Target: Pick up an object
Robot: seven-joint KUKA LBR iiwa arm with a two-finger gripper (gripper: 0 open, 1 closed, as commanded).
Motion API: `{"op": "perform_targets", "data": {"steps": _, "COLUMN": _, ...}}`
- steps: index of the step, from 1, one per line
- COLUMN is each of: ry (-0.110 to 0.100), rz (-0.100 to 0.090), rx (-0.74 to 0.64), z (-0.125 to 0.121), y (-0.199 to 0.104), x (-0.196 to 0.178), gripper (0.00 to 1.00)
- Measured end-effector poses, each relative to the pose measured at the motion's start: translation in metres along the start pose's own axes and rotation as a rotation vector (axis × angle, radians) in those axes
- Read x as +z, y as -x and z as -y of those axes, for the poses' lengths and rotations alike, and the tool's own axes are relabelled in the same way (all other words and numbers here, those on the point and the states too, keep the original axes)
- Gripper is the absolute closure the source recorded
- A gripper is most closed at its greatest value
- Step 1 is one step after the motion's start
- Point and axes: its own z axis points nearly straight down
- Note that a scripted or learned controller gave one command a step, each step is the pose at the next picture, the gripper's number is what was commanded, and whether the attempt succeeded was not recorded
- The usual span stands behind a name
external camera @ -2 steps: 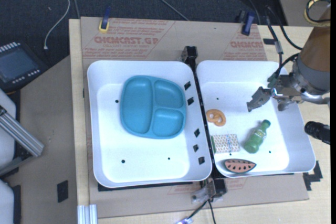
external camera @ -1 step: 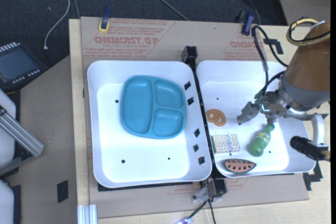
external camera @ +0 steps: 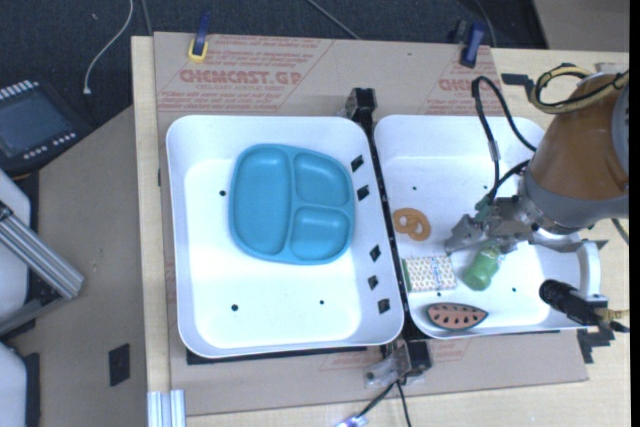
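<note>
While the arm reaches in over the right bin, its gripper hangs low above that bin's floor, just beside a green bottle lying near the bin's front edge. Whether the gripper is open or closed cannot be told from this angle, and nothing shows clearly between its tips. A patterned packet lies just left of the bottle, a pretzel sits behind it near the bin's left wall, and a watermelon slice rests in the front left corner. A blue divided plate lies in the left bin, toward its back edge.
</note>
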Motion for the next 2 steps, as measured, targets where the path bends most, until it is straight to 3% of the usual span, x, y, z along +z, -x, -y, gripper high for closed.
{"op": "perform_targets", "data": {"steps": 1, "ry": 0.01, "rz": -0.003, "rx": -0.001, "z": -0.003, "y": -0.001, "x": 0.048, "gripper": 0.0}}
{"op": "perform_targets", "data": {"steps": 2, "ry": 0.019, "rz": -0.002, "rx": -0.003, "z": -0.005, "y": -0.002, "x": 0.033, "gripper": 1.0}}
